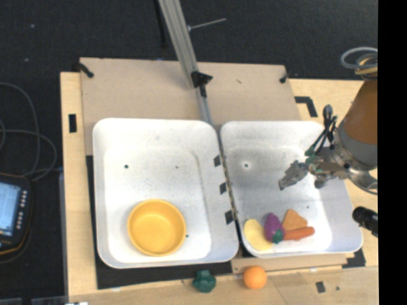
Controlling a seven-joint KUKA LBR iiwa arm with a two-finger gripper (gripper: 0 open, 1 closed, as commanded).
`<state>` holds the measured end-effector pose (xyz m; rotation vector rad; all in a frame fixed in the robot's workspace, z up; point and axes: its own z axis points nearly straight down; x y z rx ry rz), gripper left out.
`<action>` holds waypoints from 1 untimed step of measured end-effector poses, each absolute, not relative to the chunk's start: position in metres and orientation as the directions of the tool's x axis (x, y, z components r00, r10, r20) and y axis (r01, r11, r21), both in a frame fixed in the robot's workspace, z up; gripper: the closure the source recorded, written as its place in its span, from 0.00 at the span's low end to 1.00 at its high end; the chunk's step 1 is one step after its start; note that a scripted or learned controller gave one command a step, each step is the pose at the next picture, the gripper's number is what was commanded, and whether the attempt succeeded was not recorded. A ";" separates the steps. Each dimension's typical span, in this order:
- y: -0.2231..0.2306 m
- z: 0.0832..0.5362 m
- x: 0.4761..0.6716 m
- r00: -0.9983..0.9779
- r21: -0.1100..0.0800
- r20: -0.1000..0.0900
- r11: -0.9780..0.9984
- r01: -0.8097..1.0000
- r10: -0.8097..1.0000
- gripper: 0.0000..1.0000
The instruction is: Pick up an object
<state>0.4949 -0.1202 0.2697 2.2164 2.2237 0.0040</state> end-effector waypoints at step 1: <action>-0.120 0.270 0.495 -0.001 0.004 0.000 0.001 1.000 1.000 0.00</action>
